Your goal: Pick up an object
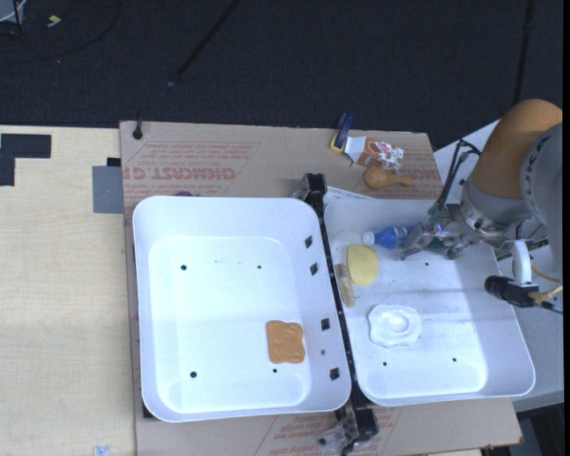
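Blue bottle (391, 237) lies in the right bin (494, 373), just beside the gripper (427, 240), low over the bin; whether the jaws are spread or pinching, I cannot tell, so nothing counts as lifted yet, the pickup looks undone

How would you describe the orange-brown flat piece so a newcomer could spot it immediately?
Start at the left white plastic bin. Near its lower right corner lies the flat orange-brown square piece resembling toast, alone on the floor. The pale yellow rounded object and white fried-egg-like piece lie in the right white bin.
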`<state>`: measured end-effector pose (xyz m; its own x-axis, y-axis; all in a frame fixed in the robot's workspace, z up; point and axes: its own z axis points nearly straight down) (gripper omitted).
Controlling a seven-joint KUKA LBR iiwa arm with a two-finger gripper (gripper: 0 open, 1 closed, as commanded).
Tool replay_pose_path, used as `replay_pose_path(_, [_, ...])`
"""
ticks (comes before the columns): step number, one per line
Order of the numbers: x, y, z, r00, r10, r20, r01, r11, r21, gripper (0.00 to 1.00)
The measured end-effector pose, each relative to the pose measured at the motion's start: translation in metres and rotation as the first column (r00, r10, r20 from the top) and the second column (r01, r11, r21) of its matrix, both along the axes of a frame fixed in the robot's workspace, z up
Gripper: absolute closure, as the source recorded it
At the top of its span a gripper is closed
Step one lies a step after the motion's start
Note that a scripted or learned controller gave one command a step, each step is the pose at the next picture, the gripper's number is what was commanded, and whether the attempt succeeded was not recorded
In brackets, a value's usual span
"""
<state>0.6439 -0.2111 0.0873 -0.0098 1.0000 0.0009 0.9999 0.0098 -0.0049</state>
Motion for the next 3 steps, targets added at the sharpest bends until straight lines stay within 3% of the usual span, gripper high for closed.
replay_pose_path(1, [0.0, 0.0, 0.0, 1.0, 0.001, 0.0, -0.001, 1.0, 0.0, 0.0])
replay_pose_path(3, [-0.003, 0.083, -0.001, 1.0, -0.011, -0.01, 0.011, 1.0, 0.0, 0.0])
